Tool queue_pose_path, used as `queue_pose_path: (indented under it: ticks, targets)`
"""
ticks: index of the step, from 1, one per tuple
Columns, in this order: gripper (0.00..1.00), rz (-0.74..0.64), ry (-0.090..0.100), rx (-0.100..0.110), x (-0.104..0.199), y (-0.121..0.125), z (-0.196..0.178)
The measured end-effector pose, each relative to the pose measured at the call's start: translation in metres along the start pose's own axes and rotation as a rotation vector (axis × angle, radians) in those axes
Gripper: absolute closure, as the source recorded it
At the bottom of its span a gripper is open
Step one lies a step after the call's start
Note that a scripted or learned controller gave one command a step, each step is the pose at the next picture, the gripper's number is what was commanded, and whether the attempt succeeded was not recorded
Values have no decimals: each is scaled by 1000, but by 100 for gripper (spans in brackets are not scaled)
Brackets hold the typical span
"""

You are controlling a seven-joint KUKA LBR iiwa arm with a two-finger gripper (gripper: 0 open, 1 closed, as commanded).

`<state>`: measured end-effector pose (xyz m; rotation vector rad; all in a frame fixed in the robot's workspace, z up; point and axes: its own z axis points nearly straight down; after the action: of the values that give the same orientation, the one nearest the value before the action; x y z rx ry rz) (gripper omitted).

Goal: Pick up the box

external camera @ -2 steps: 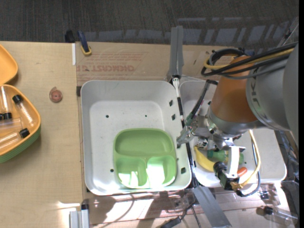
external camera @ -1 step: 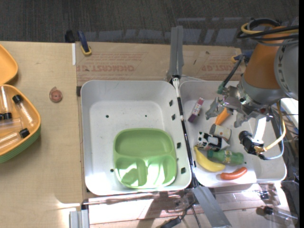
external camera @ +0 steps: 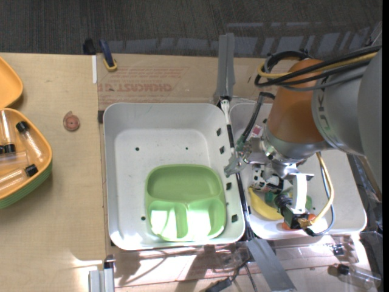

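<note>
My gripper (external camera: 275, 184) hangs low over the right bin (external camera: 346, 215), under the orange-banded wrist, which hides most of it. Just left of it a small white thing with black dots (external camera: 260, 176) peeks out; it may be the box, though I cannot tell. A yellow banana (external camera: 262, 204) lies in the bin's front part, right below the gripper. Beside the banana at the front rim sit small orange and green bits (external camera: 285, 225). A white and pink scrap (external camera: 256, 130) shows at the bin's far left, behind the arm.
The left bin (external camera: 124, 163) holds a green divided plate (external camera: 185, 202) in its front half. Yellow and green trays with vials (external camera: 18, 157) stand on the bench at far left. A metal divider (external camera: 226, 78) rises between the bins.
</note>
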<state>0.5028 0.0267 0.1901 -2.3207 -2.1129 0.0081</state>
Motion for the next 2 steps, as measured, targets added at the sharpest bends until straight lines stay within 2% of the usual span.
queue_pose_path:
  ticks: [1,2]
  targets:
    - [0,-47,-2,-1,29,49,0]
    - [100,-48,-5,2,28,49,-8]
